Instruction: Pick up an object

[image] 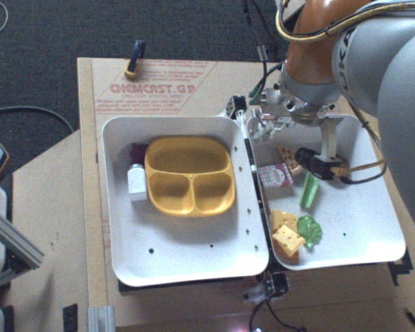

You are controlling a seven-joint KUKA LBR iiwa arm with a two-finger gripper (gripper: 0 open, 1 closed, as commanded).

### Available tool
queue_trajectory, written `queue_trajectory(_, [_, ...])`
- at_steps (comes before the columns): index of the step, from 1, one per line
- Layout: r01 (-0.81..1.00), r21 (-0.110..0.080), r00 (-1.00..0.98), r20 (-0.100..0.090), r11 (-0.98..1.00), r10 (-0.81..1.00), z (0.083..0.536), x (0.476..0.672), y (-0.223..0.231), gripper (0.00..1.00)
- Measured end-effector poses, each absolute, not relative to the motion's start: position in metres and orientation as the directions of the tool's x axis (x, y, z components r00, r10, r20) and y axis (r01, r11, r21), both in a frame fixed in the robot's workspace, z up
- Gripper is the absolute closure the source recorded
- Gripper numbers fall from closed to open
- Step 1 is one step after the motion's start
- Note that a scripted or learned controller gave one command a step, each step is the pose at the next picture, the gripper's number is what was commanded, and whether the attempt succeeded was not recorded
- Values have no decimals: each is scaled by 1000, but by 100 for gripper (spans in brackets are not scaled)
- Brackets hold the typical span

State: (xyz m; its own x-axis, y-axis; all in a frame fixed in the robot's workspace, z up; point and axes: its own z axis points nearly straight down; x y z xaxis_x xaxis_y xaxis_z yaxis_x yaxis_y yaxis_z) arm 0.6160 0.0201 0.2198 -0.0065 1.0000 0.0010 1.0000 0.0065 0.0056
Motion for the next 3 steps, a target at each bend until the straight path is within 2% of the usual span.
queue_trajectory(1, [1000, 5, -7, 2, 7, 1000, 217, 638, 76, 100])
queue_trajectory(2, [1000, 5, -1, 0, 1, 1000, 233, 642, 80, 100])
queue_trajectory(3, [1000, -4, -2, -1, 2, 1000, 215, 643, 81, 100])
